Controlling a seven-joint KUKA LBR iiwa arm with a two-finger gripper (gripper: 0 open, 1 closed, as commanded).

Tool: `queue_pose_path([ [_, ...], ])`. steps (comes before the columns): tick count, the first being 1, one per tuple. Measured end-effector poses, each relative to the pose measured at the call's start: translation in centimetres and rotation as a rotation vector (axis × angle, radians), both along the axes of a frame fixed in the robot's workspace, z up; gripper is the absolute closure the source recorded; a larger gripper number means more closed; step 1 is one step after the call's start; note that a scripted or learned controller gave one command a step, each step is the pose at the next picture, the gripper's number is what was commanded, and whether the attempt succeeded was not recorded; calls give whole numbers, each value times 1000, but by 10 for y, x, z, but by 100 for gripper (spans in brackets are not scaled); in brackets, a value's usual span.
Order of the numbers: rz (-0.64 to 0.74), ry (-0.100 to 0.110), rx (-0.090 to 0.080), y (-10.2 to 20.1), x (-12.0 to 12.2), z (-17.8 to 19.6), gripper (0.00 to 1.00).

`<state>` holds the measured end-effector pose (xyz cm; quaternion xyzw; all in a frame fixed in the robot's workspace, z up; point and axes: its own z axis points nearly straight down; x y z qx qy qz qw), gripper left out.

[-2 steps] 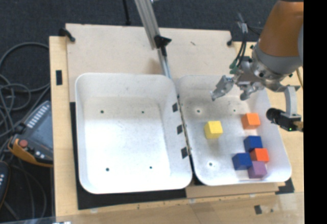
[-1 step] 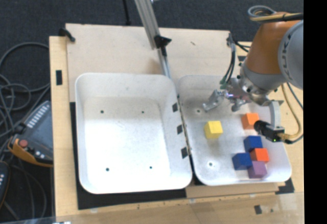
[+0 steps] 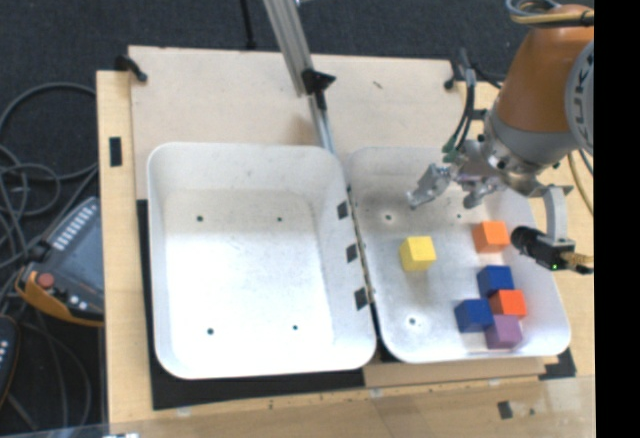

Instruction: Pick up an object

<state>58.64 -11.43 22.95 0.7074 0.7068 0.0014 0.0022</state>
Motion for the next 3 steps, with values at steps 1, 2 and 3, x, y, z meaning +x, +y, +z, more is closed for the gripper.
queue_pose_path([
  [1,-1,-4,-3,-28,14,65,0],
  [2,4,11,1,-9,28,-66,0],
  [3,4,5,-1,18,13,-135,0],
])
